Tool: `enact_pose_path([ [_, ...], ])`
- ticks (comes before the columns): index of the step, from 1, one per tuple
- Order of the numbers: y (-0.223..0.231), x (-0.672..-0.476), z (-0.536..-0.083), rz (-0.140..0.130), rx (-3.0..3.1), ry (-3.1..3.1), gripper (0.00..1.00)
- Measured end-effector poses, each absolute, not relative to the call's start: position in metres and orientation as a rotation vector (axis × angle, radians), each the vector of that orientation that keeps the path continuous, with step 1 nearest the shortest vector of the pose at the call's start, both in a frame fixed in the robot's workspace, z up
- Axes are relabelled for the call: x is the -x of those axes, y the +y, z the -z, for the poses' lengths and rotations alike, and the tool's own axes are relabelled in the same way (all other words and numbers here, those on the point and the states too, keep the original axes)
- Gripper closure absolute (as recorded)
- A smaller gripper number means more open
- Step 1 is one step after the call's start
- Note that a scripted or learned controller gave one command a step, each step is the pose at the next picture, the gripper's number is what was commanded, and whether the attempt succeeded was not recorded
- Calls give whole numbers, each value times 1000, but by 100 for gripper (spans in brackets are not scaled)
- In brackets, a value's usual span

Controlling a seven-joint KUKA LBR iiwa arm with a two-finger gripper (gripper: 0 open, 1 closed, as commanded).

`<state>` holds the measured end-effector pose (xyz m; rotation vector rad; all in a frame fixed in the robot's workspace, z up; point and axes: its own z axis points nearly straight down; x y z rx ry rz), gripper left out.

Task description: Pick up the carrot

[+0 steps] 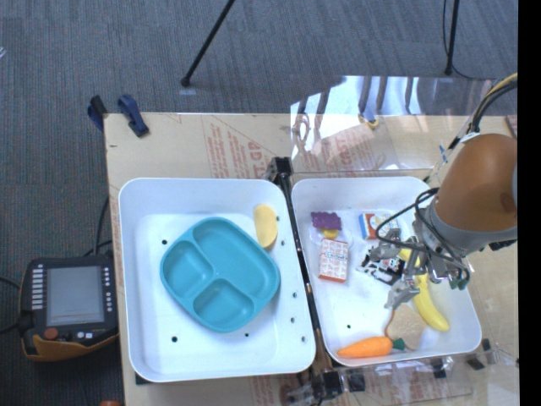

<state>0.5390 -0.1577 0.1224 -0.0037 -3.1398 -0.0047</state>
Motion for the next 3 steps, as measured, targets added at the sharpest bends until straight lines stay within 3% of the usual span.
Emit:
enact_pose_path([
  [1, -101, -490, -96, -25, -641, -3120, 0],
  [3, -82, -493, -91, -2, -185, -3154, 0],
])
